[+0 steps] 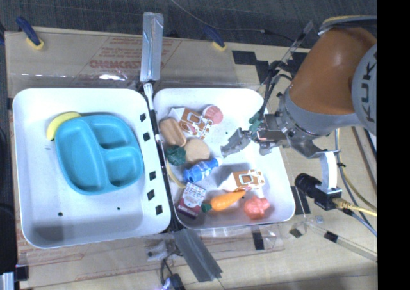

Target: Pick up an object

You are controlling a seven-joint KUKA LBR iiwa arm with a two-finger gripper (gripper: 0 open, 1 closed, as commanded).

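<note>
My gripper (232,144) hangs over the middle of the right bin (277,173), above a bare patch of its floor, and I see nothing in it. Close to its left lie a tan lump (196,150) and a blue wrapped item (200,170). Below it sit a small printed carton (247,180), an orange carrot (224,201) and a pink-red toy (256,207). Further left are a brown bread roll (171,130), a printed carton (194,121), a pink round piece (214,114), a dark green piece (176,155) and a white and dark red packet (190,196).
The left bin (38,218) holds a blue divided plate (99,151) with a yellow banana (61,122) tucked at its upper left corner. A grey bar (152,45) stands at the bins' shared top edge. The arm's orange band (327,71) looms over the right bin's right side.
</note>
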